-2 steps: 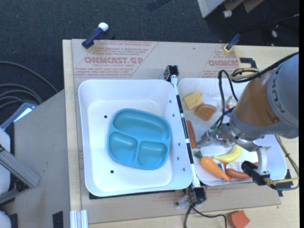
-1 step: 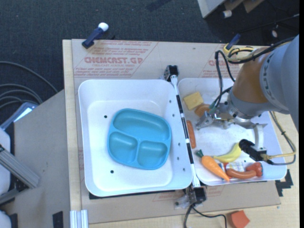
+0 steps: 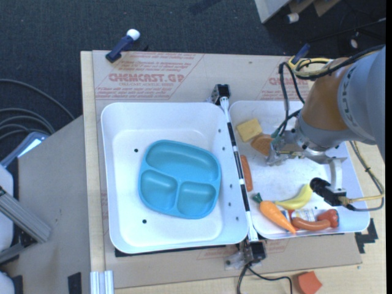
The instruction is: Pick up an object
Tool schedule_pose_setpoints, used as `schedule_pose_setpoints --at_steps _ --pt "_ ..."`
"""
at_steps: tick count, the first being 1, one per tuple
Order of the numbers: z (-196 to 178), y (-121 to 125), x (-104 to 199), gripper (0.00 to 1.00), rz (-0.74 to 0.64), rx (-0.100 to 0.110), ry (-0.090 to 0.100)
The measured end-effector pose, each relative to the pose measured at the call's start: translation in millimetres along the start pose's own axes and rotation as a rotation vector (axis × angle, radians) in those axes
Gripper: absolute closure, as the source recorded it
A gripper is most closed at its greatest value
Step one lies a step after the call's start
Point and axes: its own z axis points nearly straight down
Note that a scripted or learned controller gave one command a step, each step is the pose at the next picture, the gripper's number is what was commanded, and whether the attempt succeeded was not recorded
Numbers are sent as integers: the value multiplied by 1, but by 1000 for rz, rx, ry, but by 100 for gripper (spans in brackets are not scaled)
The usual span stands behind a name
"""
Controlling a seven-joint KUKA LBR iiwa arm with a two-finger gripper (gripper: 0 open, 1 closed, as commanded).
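Spanning the tabletop (image 3: pixel 184 72) side by side, the left bin (image 3: pixel 122 225) carries a blue divided plate (image 3: pixel 179 179); the right bin (image 3: pixel 269 182) carries the arm's pincer (image 3: pixel 277 154), jaw state indeterminate, lowered just beside a tan block (image 3: pixel 249 129) near its far-left corner. Banana (image 3: pixel 296 198), carrot (image 3: pixel 274 215) and sausage (image 3: pixel 315 222) lie along its near edge.
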Motion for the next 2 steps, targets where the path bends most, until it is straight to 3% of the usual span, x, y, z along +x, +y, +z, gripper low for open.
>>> schedule_pose_setpoints --at_steps 1,2 --pt "0 0 0 0 0 0 0" --pt "11 63 3 0 0 9 3"
